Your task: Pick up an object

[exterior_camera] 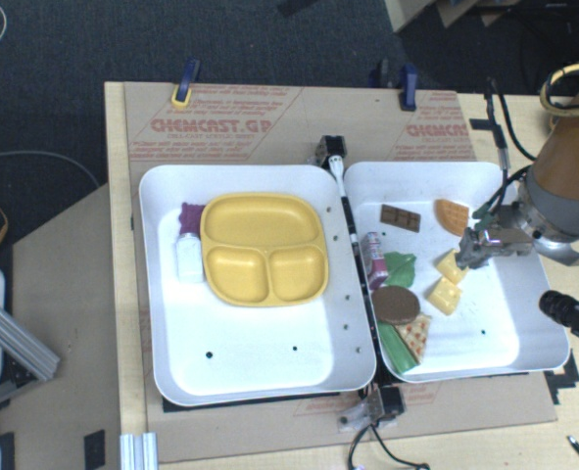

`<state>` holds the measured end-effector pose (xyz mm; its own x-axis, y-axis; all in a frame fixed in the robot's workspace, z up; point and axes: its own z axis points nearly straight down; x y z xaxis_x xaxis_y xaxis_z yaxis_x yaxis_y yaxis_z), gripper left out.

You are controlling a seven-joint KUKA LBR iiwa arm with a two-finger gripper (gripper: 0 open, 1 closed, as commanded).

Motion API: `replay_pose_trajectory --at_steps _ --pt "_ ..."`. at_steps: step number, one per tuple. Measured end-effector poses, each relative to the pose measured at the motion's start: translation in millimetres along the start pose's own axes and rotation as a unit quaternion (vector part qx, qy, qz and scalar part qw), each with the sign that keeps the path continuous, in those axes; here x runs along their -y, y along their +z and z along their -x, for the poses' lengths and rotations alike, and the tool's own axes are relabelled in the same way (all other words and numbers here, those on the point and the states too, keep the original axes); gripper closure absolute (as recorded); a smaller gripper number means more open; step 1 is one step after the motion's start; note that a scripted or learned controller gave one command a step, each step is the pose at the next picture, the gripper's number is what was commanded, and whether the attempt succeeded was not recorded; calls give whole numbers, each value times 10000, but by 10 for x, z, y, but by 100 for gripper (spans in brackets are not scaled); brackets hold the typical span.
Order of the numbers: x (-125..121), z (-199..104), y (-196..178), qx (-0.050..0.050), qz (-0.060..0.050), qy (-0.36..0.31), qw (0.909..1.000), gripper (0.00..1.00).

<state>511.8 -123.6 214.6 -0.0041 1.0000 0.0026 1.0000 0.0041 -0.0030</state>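
You see the gripper low in the right bin, touching a yellow block, its opening impossible to tell; judged mid-approach, the next move calls for closing squarely on that block before lifting.

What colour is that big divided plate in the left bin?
Yellow. The divided plate shows plainly in the camera view, with three compartments.
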Motion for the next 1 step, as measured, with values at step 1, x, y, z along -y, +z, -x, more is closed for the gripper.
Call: replay_pose_trajectory --at_steps 1 --pt "-6 -605 -123 0 18 -17 10000 100"
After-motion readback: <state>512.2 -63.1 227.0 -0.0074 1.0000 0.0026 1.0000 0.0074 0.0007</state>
